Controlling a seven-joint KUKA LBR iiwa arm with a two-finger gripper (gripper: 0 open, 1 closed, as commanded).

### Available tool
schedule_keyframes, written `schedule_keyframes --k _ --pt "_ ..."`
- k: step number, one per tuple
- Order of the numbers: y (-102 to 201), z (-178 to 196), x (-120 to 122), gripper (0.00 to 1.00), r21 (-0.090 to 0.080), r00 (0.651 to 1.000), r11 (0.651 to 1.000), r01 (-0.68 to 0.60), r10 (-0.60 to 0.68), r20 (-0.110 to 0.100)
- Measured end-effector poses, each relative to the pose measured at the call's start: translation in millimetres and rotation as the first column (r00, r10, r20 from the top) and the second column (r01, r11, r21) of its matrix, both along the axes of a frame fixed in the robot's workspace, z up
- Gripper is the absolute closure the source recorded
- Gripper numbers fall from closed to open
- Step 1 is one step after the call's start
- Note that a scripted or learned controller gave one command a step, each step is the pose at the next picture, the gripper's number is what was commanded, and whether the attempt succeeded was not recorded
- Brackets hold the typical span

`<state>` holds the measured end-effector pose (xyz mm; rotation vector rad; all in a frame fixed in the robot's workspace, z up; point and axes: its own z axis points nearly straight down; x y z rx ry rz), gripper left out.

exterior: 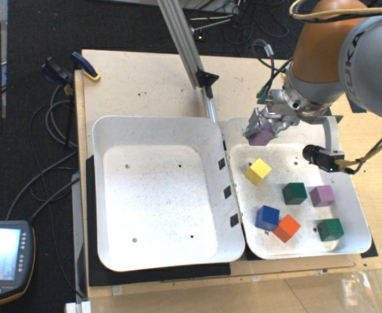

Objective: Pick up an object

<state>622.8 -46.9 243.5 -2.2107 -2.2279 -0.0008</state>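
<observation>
Six blocks (294, 193) lay in the right bin (354, 227), toward its front; a seventh block (262, 135) sat between the gripper's (264, 126) fingers above its back-left corner.

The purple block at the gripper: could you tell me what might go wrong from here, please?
1. The purple block sits low and tilted at the gripper, so it may slip.
2. If it drops, it could strike the right bin's far rim or the yellow block and bounce out.

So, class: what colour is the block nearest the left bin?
Yellow block, seen in the camera view.
</observation>
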Motion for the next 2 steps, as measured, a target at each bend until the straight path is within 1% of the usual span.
schedule_keyframes --k 1,2 --pt "53 8 -11 1.00 -0.001 1.000 1.000 -0.001 0.001 0.000" --pt "101 4 -33 1.00 -0.001 1.000 1.000 0.000 0.000 -0.002"
